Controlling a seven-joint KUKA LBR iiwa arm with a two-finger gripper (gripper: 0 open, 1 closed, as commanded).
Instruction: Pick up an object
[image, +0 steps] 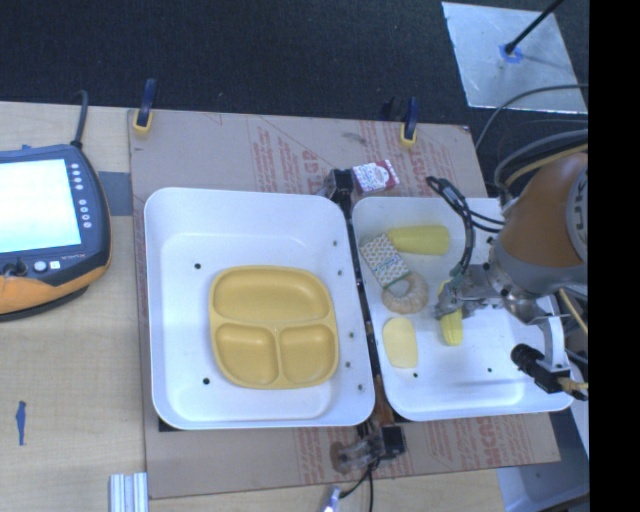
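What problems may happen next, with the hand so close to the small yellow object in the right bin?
1. The hand sits right at the small yellow piece; the piece looks narrow, so it may slip away or be pushed aside.
2. The tape roll and the flat yellow piece lie close by, so the hand may bump them.
3. The cable loops over the right bin and might snag.
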